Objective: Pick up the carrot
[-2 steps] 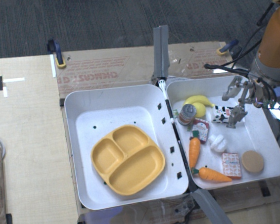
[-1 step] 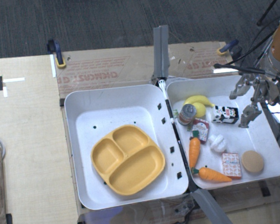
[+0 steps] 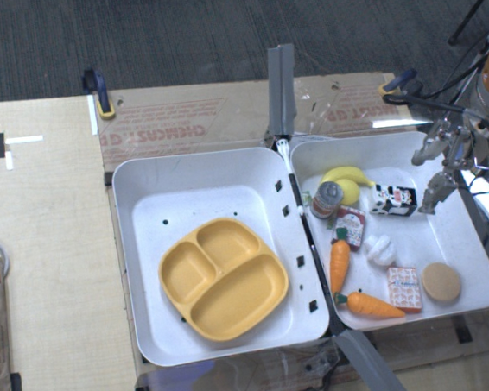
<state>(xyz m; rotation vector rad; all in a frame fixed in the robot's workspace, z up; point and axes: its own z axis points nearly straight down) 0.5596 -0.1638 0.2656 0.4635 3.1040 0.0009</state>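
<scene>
Two orange carrots lie in the right bin [image 3: 480,248]. One carrot [image 3: 339,264] stands on end along the bin's left wall, and the other carrot [image 3: 374,305] lies near the front edge with its green top to the left. My gripper [image 3: 437,170] hovers at the bin's far right corner, well away from both carrots. Its fingers [image 3: 431,192] are spread apart with nothing between them.
The right bin also holds a yellow banana [image 3: 351,176], a small can [image 3: 328,197], a red packet [image 3: 350,223], a black-and-white carton [image 3: 394,200], a white lump [image 3: 378,249], a pink box [image 3: 405,289] and a tan disc [image 3: 441,282]. A yellow divided plate [image 3: 224,277] fills the left bin [image 3: 143,262].
</scene>
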